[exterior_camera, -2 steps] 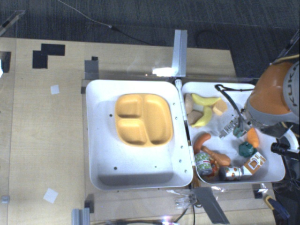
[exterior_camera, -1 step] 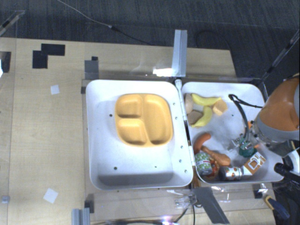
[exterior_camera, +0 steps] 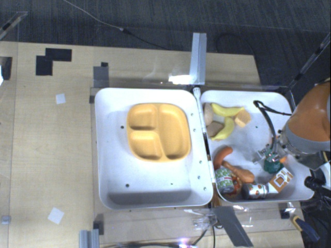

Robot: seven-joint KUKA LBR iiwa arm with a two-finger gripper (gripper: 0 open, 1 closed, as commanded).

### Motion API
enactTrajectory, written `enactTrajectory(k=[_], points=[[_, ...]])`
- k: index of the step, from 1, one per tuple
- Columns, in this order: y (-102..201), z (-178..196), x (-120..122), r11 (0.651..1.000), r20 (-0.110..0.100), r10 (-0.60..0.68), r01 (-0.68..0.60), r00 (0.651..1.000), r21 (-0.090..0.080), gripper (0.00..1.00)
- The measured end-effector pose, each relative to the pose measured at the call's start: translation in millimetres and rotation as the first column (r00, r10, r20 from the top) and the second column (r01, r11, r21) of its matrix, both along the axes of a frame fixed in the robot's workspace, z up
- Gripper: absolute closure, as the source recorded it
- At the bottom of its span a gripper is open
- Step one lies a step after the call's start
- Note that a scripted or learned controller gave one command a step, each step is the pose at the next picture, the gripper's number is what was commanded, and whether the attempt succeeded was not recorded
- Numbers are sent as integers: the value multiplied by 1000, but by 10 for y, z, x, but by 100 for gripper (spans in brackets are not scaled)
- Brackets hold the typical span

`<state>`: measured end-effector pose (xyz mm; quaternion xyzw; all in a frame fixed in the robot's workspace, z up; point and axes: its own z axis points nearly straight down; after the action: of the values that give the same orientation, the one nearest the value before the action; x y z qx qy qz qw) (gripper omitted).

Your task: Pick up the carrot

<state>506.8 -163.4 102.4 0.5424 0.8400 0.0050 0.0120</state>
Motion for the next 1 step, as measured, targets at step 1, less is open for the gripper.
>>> enactTrajectory(k=[1], points=[[241, 233, -180, 998, -20, 66, -66, 998, 4, 100]])
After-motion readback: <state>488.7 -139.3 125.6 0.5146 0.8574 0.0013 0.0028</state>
